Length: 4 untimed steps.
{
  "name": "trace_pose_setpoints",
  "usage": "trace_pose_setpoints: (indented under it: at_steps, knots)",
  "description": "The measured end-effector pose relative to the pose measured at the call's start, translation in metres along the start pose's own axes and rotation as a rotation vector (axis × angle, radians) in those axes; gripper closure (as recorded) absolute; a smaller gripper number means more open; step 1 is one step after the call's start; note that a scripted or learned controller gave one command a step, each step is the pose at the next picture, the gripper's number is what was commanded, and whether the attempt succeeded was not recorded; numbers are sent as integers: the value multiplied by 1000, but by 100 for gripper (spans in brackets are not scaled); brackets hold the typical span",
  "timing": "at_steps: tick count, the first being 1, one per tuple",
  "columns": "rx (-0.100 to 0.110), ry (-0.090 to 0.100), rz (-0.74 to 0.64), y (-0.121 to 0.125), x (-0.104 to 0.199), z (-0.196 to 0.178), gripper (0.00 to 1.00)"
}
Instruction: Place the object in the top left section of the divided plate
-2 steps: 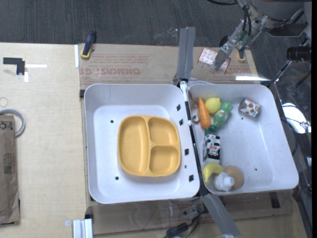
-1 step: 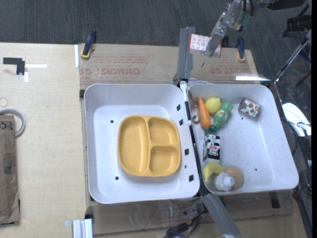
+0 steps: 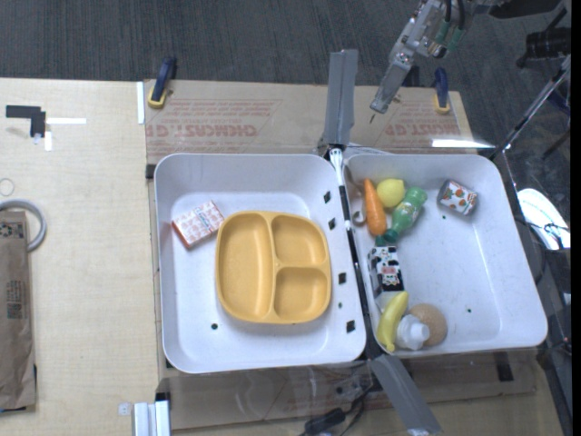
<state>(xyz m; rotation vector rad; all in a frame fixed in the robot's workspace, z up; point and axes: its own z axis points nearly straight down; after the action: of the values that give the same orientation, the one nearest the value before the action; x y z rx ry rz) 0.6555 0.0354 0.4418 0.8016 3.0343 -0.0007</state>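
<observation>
Dark carpet is lying behind the bench, and the two white bins are sitting side by side on its pale wooden top. I am watching the gripper (image 3: 377,107) hanging above the far edge of the right bin (image 3: 508,271), over the cardboard strip (image 3: 227,121), tilted so that it is pointing down and to the left. Whether its tips are apart or together I cannot tell from up here; nothing is showing between them.

Working outward, the loose things are all lying nearer to me than the gripper, down inside the right bin: a carrot (image 3: 373,206) with its long axis running roughly front to back along the divider, a lemon (image 3: 390,192) and a green bottle (image 3: 405,213) just beside it, a small can (image 3: 457,198) off to the right, then a black-and-white carton (image 3: 388,268), a banana (image 3: 392,319) and a tan ball (image 3: 430,322) at the near corner.

Which of these is the task's object I cannot say. The divided plate (image 3: 272,266) is waiting in the left bin (image 3: 182,334), yellow and bare, a red-and-white packet (image 3: 197,223) touching its far left rim. I am judging that the pick is not yet made.
</observation>
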Motion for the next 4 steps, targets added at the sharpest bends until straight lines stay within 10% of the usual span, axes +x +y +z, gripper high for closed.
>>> trace_pose_setpoints:
  at_steps: [1,2,3,4]
  knots:
    - [2,3,133,16,112,100,0]
    - [3,4,133,89,193,253,0]
    - [2,2,108,124,155,305,0]
    - [0,0,9,109,133,136,0]
